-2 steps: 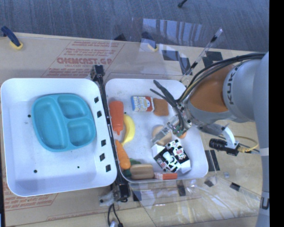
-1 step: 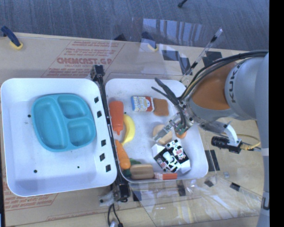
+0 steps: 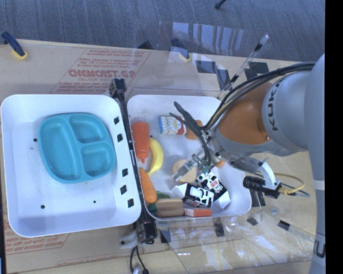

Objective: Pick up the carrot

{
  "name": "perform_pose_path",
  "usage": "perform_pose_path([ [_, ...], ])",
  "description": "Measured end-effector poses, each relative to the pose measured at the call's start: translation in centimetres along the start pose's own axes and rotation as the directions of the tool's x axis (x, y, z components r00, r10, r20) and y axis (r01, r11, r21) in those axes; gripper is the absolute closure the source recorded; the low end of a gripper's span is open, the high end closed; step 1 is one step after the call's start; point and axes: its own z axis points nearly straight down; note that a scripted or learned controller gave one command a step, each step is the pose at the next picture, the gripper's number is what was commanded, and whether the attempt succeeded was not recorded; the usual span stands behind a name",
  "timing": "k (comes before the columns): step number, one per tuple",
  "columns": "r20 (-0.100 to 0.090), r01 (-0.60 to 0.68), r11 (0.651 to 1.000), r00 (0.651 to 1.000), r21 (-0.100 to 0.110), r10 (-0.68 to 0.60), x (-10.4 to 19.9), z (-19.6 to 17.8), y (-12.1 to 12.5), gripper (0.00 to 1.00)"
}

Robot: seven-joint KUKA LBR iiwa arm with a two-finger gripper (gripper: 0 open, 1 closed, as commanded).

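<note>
Grey KUKA arm (image 3: 291,113) hangs over the right bin (image 3: 240,207), gripper (image 3: 195,165) fingers spread and empty, mid-approach; next it must shift toward the carrot (image 3: 148,185) by the bin's left wall.

A grey robot arm (image 3: 294,110) with an orange band above its wrist reaches in from the right, angled down and to the left. Its gripper (image 3: 194,167) points down-left, and black cables loop over the top of the wrist.
</note>
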Motion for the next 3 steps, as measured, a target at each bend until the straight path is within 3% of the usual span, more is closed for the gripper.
perform_pose_path([
  [1, 0.004, -0.099, 0.995, 0.995, -0.003, 0.099, 4.9, -5.5, 1.2, 1.0],
  [2, 0.002, -0.177, 0.984, 0.984, -0.003, 0.177, 12.4, -11.6, 5.9, 1.0],
  [3, 0.003, -0.447, 0.895, 0.895, 0.0, 0.447, 18.2, -14.0, 8.1, 1.0],
])
